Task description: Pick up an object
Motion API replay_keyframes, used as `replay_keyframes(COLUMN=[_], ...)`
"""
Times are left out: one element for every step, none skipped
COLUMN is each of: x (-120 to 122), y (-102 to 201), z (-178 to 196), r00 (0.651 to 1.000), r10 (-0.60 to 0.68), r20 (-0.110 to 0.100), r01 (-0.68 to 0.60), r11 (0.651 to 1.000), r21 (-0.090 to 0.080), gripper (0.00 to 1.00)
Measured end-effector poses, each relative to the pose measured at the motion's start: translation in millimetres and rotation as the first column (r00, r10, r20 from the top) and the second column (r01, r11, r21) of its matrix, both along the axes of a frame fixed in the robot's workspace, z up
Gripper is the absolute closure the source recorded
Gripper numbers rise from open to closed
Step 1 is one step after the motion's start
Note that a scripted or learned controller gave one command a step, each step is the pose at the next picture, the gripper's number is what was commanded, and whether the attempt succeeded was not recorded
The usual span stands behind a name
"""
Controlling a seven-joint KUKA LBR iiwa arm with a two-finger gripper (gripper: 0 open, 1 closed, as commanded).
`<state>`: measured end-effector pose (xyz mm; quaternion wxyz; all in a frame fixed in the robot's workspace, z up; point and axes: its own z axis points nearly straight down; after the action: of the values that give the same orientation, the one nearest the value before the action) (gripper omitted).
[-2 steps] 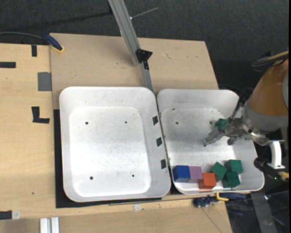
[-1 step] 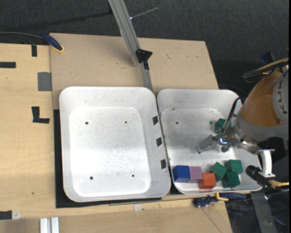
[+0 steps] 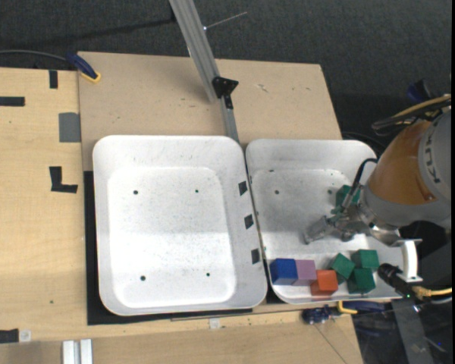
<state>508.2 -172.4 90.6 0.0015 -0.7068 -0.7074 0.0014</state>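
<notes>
My gripper [image 3: 315,232] hangs low over the middle of the right bin [image 3: 303,158], pointing left, with bare bin floor under its tip. A green block [image 3: 342,196] lies just behind it, close to the wrist; whether they touch I cannot tell. Along the bin's front edge lie a blue block [image 3: 283,270], a purple block [image 3: 305,270], an orange block [image 3: 326,280] and three more green blocks [image 3: 360,279]. These front blocks lie apart from the gripper, below and to its right.
The left bin [image 3: 167,226] stands beside the right one, sharing a rim [image 3: 246,218]. A slanted metal pole [image 3: 201,44] crosses the bench at the back. The arm's orange band [image 3: 398,173] overhangs the right bin's right edge.
</notes>
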Motion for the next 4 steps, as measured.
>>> replay_keyframes(x=[0.3,-3.2,8.2,12.3], y=[1.5,-2.8,-4.5,-2.3], z=[10.3,54.3,107.0,149.7], r00=[1.0,1.0,1.0,1.0], r10=[0.002,0.0,0.002,0.002], r20=[0.0,0.007,0.009,0.008], r01=[-0.002,0.0,-0.002,-0.002], r11=[1.0,1.0,1.0,1.0], r21=[0.003,0.0,-0.001,-0.001], gripper=[1.0,1.0,1.0,1.0])
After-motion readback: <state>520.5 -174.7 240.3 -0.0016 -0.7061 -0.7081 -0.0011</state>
